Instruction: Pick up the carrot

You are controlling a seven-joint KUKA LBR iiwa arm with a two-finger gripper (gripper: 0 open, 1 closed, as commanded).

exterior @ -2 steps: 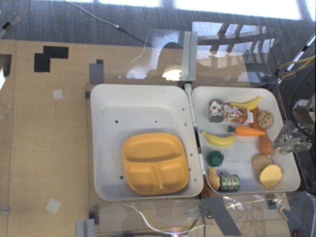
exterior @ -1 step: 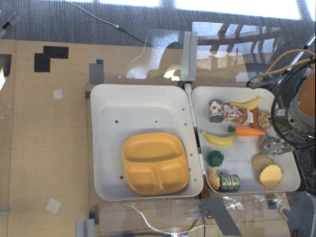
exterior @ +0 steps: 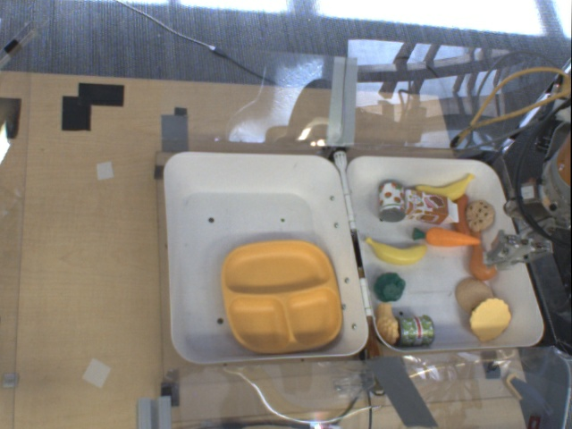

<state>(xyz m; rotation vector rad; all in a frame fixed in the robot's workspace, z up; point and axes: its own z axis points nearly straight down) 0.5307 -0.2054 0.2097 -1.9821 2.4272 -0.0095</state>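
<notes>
Smooth, tapered orange carrot (exterior: 451,237) lies beside jaws (exterior: 502,249).

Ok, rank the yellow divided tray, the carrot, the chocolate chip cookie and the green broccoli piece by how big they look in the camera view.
1. yellow divided tray, by far the largest
2. carrot, long and thin
3. green broccoli piece and chocolate chip cookie: these look about alike, so I won't rank them.
</notes>
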